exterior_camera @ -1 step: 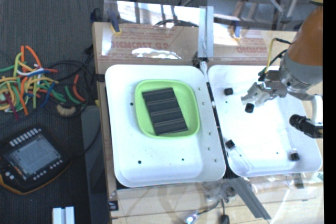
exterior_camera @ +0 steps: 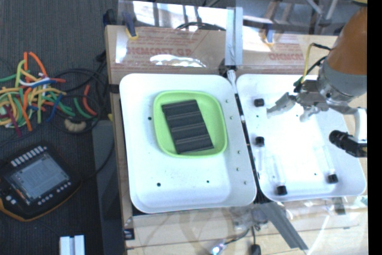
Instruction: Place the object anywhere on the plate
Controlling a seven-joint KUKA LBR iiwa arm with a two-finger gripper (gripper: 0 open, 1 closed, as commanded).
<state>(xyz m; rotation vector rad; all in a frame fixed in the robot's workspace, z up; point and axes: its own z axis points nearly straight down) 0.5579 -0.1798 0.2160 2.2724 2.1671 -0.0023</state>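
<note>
Dark ribbed block (exterior_camera: pixel 187 126) is lying flat on the green plate (exterior_camera: pixel 159 125), roughly at the plate's centre, with green rim showing on all four sides of it. Its long axis is running from the plate's far edge to its near edge, with the near end leaning slightly toward the right bin (exterior_camera: pixel 304 158). The plate is sitting in the left bin (exterior_camera: pixel 179 188), nearer that bin's far edge than its near edge. Judgement: the block is already resting where the task wants it, so placement is looking complete. The gripper (exterior_camera: pixel 287 111) is hovering over the far half of the right bin, just past the ridge where the two bins are meeting. Its fingers (exterior_camera: pixel 276 107) are standing spread apart with nothing between them, only white bin floor showing in the gap. The key relation is that the block is lying well apart from the fingers, across the dividing ridge and toward the left bin's centre. Its short axis is therefore pointing roughly at the gripper. The grey arm (exterior_camera: pixel 349 68) is reaching in over the right bin's far right corner. Small black studs (exterior_camera: pixel 259 141) are dotting the right bin's left edge and near edge. Judgement: any further move is calling only for a clean retreat, since a low sweep leftward could be nudging the plate.
</note>
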